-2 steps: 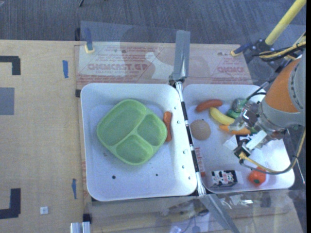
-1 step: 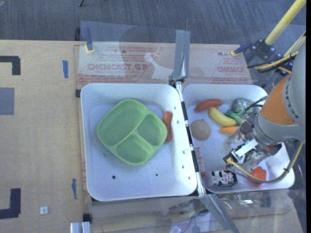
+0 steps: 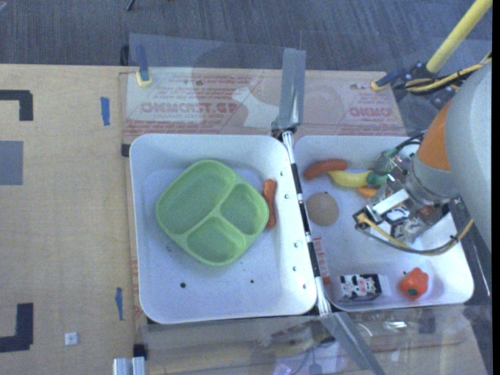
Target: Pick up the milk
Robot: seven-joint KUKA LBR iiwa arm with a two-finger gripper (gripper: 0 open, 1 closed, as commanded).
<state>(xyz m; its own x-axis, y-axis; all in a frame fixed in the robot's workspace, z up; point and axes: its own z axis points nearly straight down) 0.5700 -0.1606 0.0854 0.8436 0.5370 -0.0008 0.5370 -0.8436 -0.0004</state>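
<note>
Black-and-white carton: the milk (image 3: 361,287) is lying flat at the near edge of the right bin (image 3: 461,283), just right of the divider, its long axis running left to right.
Red neighbour: a red pepper (image 3: 414,282) is sitting just right of the milk, apart from it.
Gripper: the gripper (image 3: 387,217) is hovering mid-bin, farther back than the milk and slightly right; how far it is parted I cannot tell, and nothing is showing in its grasp.
Coming move: likely travelling nearward and a little left.
Far items: a brown potato (image 3: 321,208), a yellow banana (image 3: 351,179) and a red sausage (image 3: 326,166) are lying beyond.
</note>
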